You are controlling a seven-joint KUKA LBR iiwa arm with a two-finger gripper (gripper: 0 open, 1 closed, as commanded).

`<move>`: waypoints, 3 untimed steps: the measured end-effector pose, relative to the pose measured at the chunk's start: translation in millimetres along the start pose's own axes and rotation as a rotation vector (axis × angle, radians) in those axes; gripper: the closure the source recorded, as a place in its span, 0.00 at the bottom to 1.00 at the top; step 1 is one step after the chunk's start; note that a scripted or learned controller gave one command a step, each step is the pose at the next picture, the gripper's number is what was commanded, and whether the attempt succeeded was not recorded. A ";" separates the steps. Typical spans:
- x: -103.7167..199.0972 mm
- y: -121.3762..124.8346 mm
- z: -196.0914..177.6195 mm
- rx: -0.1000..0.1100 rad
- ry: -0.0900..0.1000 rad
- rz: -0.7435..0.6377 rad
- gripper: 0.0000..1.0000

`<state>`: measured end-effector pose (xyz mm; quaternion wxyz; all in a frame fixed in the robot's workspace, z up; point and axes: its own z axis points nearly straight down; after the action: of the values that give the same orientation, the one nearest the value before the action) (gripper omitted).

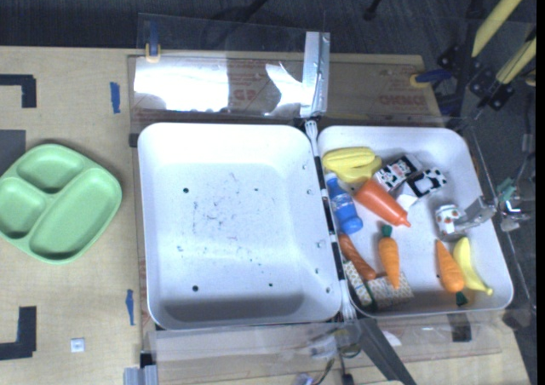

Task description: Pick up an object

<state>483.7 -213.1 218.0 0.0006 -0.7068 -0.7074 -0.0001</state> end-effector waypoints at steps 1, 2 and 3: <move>46.9 66.2 101.6 -0.025 0.001 0.090 0.00; 82.7 3.7 131.4 -0.006 0.001 0.162 0.00; 25.8 13.8 126.6 -0.014 0.021 0.279 0.00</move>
<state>497.4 -187.2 91.4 0.0032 -0.7984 -0.6020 -0.0122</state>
